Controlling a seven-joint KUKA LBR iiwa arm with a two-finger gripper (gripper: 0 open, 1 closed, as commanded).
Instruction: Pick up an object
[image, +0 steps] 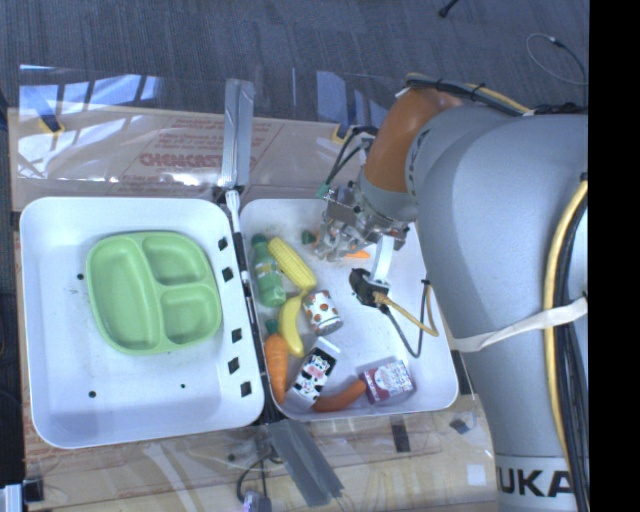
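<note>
yellow corn cob (291, 263), lying slantwise

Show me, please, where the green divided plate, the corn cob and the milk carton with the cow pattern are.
green divided plate (153, 292): camera view, on the ridge between its compartments.
corn cob (291, 262): camera view, on the middle of its yellow body.
milk carton (318, 373): camera view, on its black and white side.

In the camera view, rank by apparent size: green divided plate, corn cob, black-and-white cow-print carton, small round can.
1. green divided plate, by far the largest
2. corn cob
3. cow-print carton
4. small round can
Corn and carton look close, so that order is unsure.
</note>
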